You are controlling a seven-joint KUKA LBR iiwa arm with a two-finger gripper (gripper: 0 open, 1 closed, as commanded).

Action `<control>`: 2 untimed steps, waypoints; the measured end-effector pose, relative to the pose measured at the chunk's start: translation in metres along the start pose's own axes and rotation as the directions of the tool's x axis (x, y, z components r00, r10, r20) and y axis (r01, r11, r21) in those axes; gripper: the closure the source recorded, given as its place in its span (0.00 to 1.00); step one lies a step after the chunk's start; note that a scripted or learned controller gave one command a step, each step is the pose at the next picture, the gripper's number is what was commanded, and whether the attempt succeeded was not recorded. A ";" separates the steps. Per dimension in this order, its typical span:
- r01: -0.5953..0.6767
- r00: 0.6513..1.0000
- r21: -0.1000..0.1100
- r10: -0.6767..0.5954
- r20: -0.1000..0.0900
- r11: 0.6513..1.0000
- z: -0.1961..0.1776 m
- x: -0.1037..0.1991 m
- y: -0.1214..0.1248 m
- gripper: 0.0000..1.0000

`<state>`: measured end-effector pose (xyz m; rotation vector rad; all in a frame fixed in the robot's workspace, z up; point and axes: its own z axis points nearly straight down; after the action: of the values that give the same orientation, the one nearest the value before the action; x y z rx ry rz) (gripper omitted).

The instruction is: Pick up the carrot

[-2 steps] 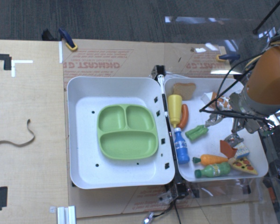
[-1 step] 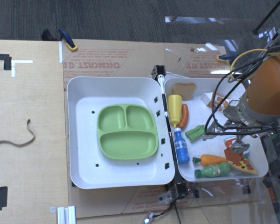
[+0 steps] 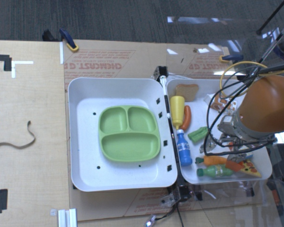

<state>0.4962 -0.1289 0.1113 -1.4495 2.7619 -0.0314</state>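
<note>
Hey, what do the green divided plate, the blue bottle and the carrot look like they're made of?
The green three-compartment plate looks like moulded matte plastic: even colour, soft rounded rims, no glare. The small blue bottle with a white cap seems to be glossy plastic, with a printed white label. The orange carrot is probably toy plastic, smooth and uniformly coloured, though cables partly cover it.

Light falls bright and even from above me. The white bins (image 3: 80, 174) glow almost washed out in the middle of the frame, with only soft, thin shadows under the green plate (image 3: 129, 134). Glare streaks the dark floor (image 3: 132, 8) at upper right. My arm (image 3: 265, 103) at the right edge looks slightly soft, and small things near it blur together.
</note>
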 end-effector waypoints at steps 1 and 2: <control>0.165 0.986 0.016 -0.165 0.009 0.986 0.005 -0.007 0.009 0.00; 0.048 0.999 0.010 -0.048 0.007 0.999 0.009 0.009 -0.014 0.00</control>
<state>0.5028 -0.1437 0.1026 -1.5095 2.7169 -0.0405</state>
